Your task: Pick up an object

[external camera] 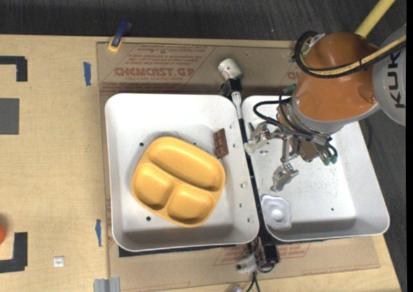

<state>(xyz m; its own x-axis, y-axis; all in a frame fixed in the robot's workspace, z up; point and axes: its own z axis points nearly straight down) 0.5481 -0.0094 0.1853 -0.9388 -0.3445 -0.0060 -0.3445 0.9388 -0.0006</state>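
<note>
Item one: a grey KUKA arm with a wide orange band [332, 78] is reaching in from the right and hanging over the far part of the right shallow white bin [361, 216]. A yellow hose [382, 2] is running off toward the far right corner.

Item two: the two-finger metal gripper [282, 176] is pointing down into the right bin, left of its middle; whether it is released or clenched cannot be told from this slant, and nothing is showing as grasped.

Item three: a small clear, whitish plastic object [275, 210] is lying on the floor of the right bin at its near left corner, just near of the gripper tip and apart from it.

Item four: the left shallow white bin [122, 155] is standing beside the right one, their rims touching. A yellow three-compartment plastic tray [179, 180] is lying tilted in its middle. A small dark brown rectangular piece [221, 143] is lying just right of and beyond the tray, near the bin's right wall.

Item five: both bins are sitting on a brown cardboard sheet [161, 68] on the tan bench [45, 187].
</note>
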